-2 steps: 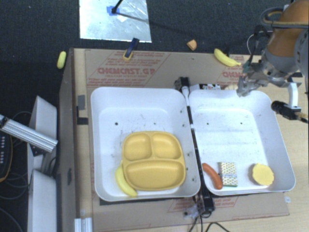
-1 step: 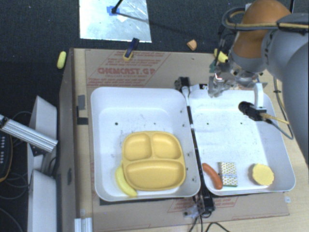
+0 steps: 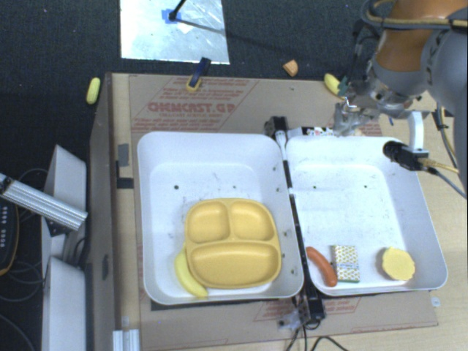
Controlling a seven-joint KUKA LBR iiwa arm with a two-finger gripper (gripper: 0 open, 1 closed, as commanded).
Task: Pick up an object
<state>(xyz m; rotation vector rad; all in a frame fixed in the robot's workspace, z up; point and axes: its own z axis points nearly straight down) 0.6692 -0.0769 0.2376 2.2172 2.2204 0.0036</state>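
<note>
Camera view puts the end effector [image 3: 349, 117] at the right bin's [image 3: 365, 156] far rim, its grip state unreadable; the sausage [image 3: 322, 266], box [image 3: 345, 262] and yellow round piece [image 3: 398, 264] lie well apart along the near wall

Arm [image 3: 417, 28] in from upper right, wrist bent down, gripper [image 3: 345, 120] pointing down.

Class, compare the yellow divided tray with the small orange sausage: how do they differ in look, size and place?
The yellow divided tray is broad, with three compartments; the orange sausage is thin and plain. The tray lies in the left bin, the sausage in the right bin. Both rest near the front.
</note>
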